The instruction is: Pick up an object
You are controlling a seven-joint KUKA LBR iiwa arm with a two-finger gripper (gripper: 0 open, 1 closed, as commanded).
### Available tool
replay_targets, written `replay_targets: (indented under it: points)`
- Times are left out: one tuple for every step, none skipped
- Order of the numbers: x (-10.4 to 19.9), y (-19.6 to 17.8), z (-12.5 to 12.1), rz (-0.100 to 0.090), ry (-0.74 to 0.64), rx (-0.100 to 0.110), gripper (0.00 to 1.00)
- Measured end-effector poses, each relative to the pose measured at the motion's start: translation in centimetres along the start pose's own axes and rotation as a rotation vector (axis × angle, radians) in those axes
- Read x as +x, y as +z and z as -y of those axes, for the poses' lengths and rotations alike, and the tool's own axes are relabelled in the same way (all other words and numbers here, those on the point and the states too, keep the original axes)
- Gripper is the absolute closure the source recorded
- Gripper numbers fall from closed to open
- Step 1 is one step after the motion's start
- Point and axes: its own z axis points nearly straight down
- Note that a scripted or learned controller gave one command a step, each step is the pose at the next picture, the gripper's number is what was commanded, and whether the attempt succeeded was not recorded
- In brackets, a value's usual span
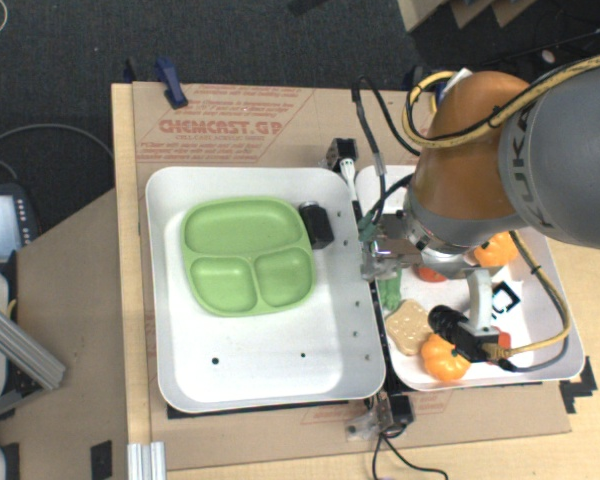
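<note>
My gripper (382,256) hangs low over the left edge of the right bin (555,313), under the grey and orange wrist. Just below it lies a small green object (389,294). A tan cracker-shaped piece (408,325) and an orange round object (443,361) lie near that bin's front. Another orange object (497,250) and a small red piece (432,275) peek out from under the arm, which hides much of this bin.
The left bin (270,368) holds a green divided plate (248,255) with a black object (316,225) at the plate's upper right corner. A black-and-white card (503,298) lies in the right bin. The rim between the bins runs right beside the gripper.
</note>
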Motion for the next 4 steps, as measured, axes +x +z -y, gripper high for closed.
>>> replay_targets:
  points:
    - [-4.3,-8.0,-0.3,0.004,0.008,-0.017,1.0]
    - [0.6,-4.8,3.1,0.0,-0.001,0.0,1.0]
    - [5.5,-7.3,2.9,0.001,-0.002,-0.01,1.0]
    - [16.7,-10.3,3.0,-0.003,-0.01,-0.011,1.0]
